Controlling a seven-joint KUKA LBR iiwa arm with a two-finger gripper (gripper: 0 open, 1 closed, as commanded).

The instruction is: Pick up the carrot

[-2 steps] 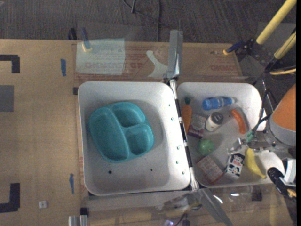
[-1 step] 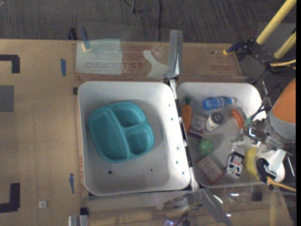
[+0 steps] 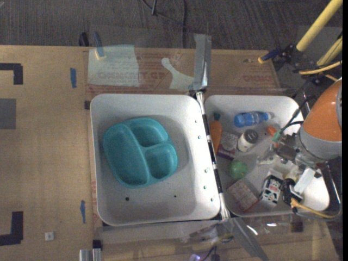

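Arm (image 3: 325,125): grey with an orange band, it reached in over the right bin's right edge, highest above the bench.
Gripper (image 3: 276,152): it hung over the right half of the right bin, well apart from the carrot; whether it was spread or closed was not clear, and nothing could be seen held in it.
Carrot (image 3: 216,135): orange with a green top, it lay lengthwise along the right bin's left edge, in the far half, with the green end toward the far left corner.
Packet (image 3: 228,144): small and dark, it lay just beside the carrot, on the carrot's right.
Blue bottle (image 3: 251,118): it lay on its side near the right bin's far edge.
White bottle (image 3: 247,140): dark-capped, it sat between the blue bottle and the ball.
Ball (image 3: 237,169): green, it sat near the middle of the right bin, left of the gripper.
Block (image 3: 242,194): brown and flat, it lay by the right bin's near edge.
Plate (image 3: 140,151): teal, with three compartments, it sat in the left bin, left of centre.
Left bin (image 3: 147,211): white and shallow.
Right bin (image 3: 272,103): white, touching the left bin along their shared edge.
Bench (image 3: 43,145): brown board with black marks near its left edge.
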